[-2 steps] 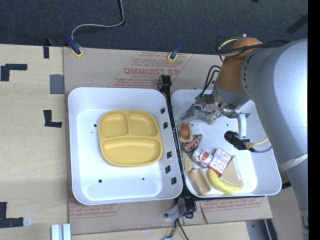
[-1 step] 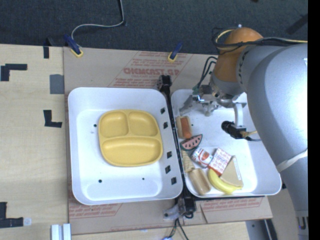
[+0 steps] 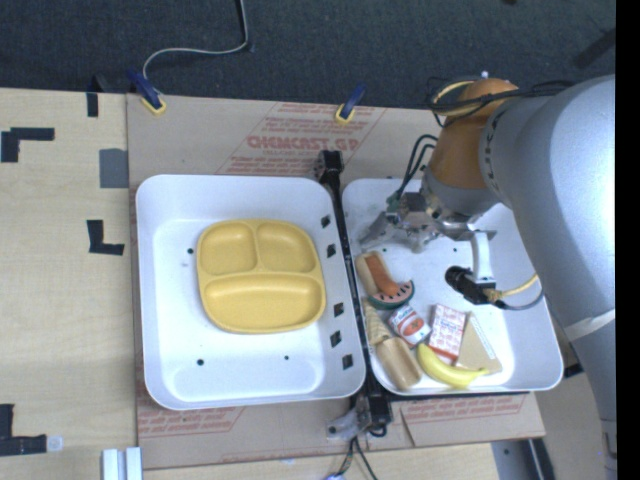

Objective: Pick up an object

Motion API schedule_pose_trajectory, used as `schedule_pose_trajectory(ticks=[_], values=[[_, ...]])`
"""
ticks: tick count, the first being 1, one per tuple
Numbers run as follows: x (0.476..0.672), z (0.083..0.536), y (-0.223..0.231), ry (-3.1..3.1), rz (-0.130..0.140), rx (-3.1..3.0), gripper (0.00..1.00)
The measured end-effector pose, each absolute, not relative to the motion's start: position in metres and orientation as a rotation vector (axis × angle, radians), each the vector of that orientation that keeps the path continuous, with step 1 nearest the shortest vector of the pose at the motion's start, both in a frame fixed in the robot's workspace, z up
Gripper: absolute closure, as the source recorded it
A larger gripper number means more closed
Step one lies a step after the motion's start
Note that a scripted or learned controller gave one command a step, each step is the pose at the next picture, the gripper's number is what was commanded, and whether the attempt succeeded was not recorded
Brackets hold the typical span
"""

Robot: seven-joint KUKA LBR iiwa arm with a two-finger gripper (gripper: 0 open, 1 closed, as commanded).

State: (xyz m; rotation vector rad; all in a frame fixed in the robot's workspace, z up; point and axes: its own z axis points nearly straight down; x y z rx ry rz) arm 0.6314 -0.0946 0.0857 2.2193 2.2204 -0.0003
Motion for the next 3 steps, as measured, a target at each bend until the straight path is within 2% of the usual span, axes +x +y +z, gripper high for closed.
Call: schedule_pose_trajectory(ticks=[1, 2, 3], values=[[0.595, 0.086, -0.100, 2.220, 0.002, 2.217, 0.00], [0.546, 0.087, -0.096, 2.219, 0.004, 2.217, 0.00], [0.538, 0.087, -0.110, 2.220, 0.007, 2.215, 0.00]])
